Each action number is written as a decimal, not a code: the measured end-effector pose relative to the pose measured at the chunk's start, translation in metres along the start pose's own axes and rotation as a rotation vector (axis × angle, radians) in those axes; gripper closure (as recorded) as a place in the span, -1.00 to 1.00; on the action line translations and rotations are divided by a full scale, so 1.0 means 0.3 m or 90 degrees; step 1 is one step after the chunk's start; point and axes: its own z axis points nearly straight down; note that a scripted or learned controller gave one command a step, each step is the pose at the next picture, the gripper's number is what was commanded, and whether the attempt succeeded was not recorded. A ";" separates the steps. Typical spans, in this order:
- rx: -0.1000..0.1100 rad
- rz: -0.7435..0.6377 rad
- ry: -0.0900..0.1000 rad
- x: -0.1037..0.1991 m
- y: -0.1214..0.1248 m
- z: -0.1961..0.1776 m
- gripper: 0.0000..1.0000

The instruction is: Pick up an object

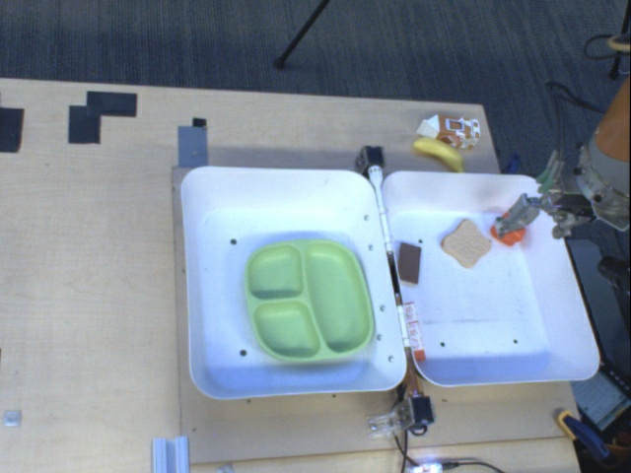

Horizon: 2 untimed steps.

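Reaching in over the far right corner of the right bin (582, 348), the gripper (540, 208) shows two grey fingers (525, 205) spread apart, with nothing between them. Just beside the lower fingertip, on the bin's floor, lies a small orange-red object (509, 233); whether the finger touches it cannot be told. Just left of that object rests a tan, toast-like piece (465, 243), and further left, near the bin's left wall, a small dark brown block (408, 262). Behind the gripper the arm's orange band (615, 126) sits at the frame's right side. Left of the right bin, the left bin (212, 264) holds a green divided plate (310, 300). Beyond the right bin's far rim, on the bench (89, 294), lie a yellow banana (436, 151) and a small wrapped packet (455, 129).
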 end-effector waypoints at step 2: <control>-0.008 -0.002 -0.002 0.183 0.151 0.409 1.00</control>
